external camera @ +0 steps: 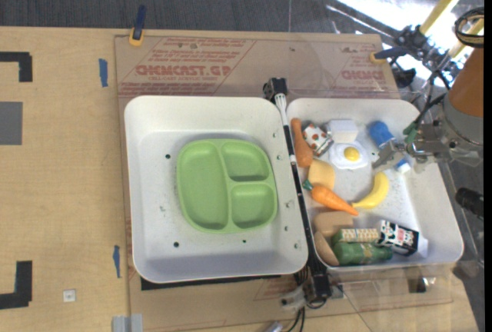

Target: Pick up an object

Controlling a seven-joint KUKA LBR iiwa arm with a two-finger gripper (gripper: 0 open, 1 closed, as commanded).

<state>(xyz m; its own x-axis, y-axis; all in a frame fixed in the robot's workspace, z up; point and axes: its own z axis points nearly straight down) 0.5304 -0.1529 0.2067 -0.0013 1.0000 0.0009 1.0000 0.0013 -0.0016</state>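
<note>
From the camera view, the pick looks barely begun: nothing is lifted. The gripper hangs low over the right bin, reaching in from the right, the arm's orange band behind it. Whether it is open or closed, I cannot tell, and nothing shows in it. A banana lies just below-left, a fried egg just left, a blue object just above.
</note>
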